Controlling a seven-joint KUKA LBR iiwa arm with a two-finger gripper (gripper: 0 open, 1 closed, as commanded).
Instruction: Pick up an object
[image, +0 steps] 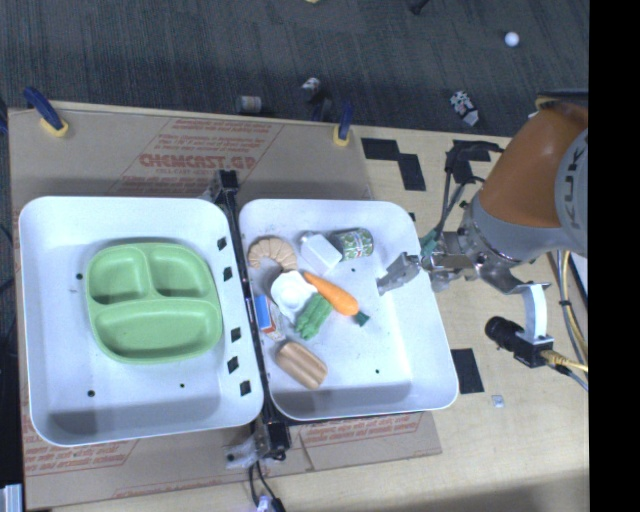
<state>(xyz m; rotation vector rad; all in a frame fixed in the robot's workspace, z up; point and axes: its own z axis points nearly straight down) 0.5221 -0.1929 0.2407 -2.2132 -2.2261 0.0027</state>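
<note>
I see gripper (397, 272) hanging over right bin (425, 345), near its right rim; nothing between fingers, and I cannot tell how far apart they stand. Objects bunched in bin's left half: carrot (333, 293) tilted, green can (352, 243) near top rim, white block (319, 251), bagel (272, 252), white cup (292, 291), green veg (313, 316), bread roll (302, 363). Bare floor along bin's right and bottom-right. Left bin (40, 300) holds green divided plate (153, 303), open margin all round.
</note>
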